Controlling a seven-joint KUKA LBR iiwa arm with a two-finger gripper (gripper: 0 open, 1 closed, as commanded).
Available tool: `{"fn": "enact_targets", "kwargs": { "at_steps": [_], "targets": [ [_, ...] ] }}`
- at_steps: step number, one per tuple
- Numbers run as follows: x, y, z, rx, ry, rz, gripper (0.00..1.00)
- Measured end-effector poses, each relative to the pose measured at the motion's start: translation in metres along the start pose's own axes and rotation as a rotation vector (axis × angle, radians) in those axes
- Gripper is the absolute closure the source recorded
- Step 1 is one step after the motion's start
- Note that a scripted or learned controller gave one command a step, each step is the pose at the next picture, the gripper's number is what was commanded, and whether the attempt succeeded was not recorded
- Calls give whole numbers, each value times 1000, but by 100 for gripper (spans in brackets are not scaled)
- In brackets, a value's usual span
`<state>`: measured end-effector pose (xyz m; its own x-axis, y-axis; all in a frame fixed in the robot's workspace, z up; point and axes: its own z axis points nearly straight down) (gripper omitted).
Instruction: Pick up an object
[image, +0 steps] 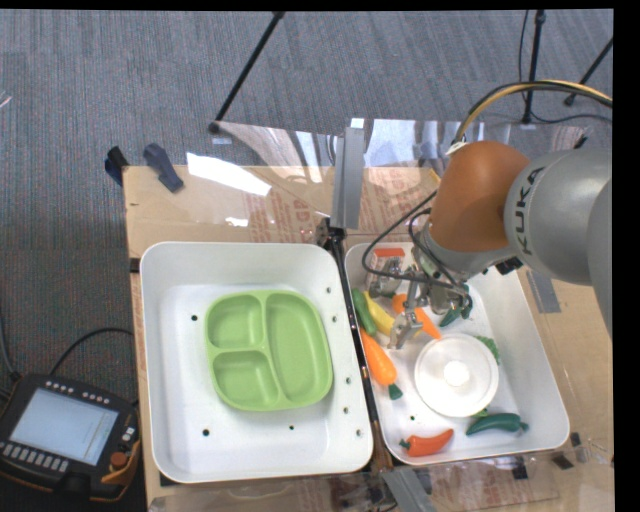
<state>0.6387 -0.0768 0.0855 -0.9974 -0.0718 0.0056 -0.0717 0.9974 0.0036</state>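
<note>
A grey carpeted floor surrounds a cardboard-topped bench (250, 205) on which two shallow white bins are set side by side. In the left white bin (160, 290) a light green plastic plate with three compartments (268, 350) is laid flat near the middle. The right white bin (540, 370) carries a scatter of toy food. A round white lid-like dish (456, 375) is seen at its centre. An orange plastic carrot (379, 361) lies along the bin's left wall, with a yellow and green toy vegetable (372, 312) just above it by the same wall. A red-orange toy pepper (429, 442) rests at the front edge, and a dark green toy pepper (497, 423) lies near the front right corner. The grey arm with its orange band (480, 195) is reached over the bin's rear half. The two-finger gripper (415, 318) is lowered among the toys behind the white dish; a small orange toy piece (426, 322) is seen touching the gripper, just right of the yellow and green vegetable. Whether the gripper is spread or pressed together cannot be told.
</note>
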Motion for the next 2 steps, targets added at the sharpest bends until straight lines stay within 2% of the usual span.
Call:
{"fn": "enact_targets", "kwargs": {
  "at_steps": [1,2],
  "targets": [
    [-4,-2,-15,8,-12,-4,100],
    [-7,-15,-208,5,-25,160,100]
  ]
}}
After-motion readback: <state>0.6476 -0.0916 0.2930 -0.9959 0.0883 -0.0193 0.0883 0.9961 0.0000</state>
